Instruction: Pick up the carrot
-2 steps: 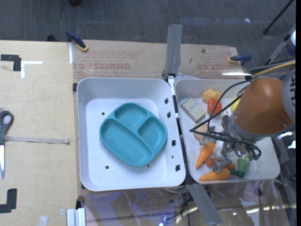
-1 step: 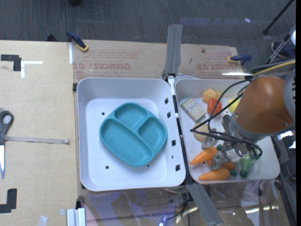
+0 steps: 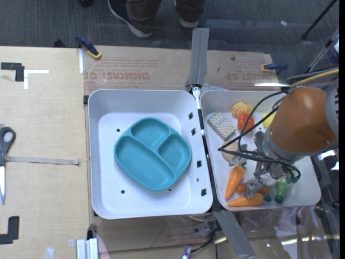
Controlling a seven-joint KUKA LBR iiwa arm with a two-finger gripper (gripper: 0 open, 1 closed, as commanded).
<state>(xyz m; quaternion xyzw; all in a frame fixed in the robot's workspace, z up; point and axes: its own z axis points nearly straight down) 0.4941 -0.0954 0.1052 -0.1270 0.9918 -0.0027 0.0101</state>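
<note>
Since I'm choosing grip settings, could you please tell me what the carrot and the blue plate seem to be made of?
Carrot: probably moulded plastic, a toy; uniform orange with a smooth, faintly shiny skin. Blue plate: likely hard plastic, satin finish; an even turquoise colour with rounded, moulded compartment ridges.

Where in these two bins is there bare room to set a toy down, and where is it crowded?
Free: the left bin's white floor around the blue divided plate, widest along its near and left walls, and the plate's own compartments. Crowded: the right bin, where the carrot, a second orange piece, the tomato, corn and the pincer sit close together.
</note>
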